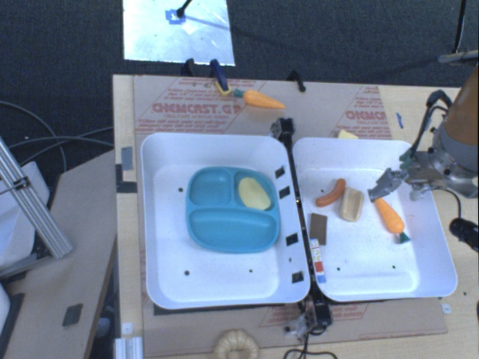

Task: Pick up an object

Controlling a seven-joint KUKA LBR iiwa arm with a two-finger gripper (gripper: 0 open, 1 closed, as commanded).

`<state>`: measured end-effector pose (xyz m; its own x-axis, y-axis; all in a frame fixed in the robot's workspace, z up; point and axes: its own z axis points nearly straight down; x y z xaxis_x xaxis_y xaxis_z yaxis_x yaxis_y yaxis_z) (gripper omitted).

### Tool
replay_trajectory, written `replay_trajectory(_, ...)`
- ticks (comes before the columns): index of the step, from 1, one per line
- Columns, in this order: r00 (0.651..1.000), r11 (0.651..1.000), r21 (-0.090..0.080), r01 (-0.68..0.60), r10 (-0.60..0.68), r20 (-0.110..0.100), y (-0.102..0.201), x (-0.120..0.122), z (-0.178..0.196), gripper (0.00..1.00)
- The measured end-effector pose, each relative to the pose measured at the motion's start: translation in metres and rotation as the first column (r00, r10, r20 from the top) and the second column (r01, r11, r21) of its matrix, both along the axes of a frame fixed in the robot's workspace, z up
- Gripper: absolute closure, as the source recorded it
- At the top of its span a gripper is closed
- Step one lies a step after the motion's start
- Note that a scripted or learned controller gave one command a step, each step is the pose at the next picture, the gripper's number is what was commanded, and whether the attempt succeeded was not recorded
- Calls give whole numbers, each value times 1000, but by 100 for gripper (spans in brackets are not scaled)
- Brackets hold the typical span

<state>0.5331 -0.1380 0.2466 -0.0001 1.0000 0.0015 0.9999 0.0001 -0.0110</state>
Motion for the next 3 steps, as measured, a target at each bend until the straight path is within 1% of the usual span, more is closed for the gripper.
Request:
replay_trajectory(1, 1000, 1000, -2, -3, 3, 13, 0, 2, 6, 0)
replay_trajectory(2, 1000, 1000, -1, -1, 2, 10, 3, -1, -36, 0)
replay_trajectory(3, 1000, 1000, -1, -1, 1, 9, -2, 6, -94, 0)
